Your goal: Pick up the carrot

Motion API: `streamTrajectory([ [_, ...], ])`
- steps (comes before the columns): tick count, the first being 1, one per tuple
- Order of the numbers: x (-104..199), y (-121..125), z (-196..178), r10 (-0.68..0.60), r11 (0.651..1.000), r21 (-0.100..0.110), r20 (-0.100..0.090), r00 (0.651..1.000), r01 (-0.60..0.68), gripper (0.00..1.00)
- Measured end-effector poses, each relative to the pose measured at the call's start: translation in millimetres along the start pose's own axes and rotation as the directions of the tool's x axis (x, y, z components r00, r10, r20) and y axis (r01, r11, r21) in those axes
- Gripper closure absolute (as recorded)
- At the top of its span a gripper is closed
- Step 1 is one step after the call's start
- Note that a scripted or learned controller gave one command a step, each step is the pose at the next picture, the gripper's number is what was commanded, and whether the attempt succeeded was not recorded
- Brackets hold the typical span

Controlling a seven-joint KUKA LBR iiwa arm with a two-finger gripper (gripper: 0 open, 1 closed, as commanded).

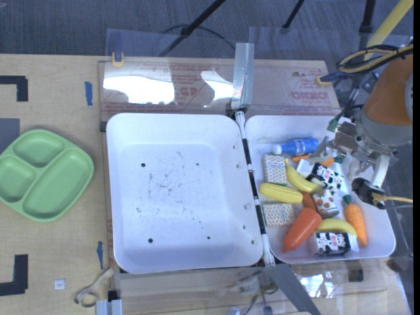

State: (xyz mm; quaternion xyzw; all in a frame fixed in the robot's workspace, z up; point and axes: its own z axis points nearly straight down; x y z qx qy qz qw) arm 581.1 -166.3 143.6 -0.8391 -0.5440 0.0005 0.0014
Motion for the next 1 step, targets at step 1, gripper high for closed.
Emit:
streamTrajectory([
  [1, 3.8, -21.8, -32.2, -0.319, 0.948, 0.000, 0.000, 0.948, 0.319, 0.00],
])
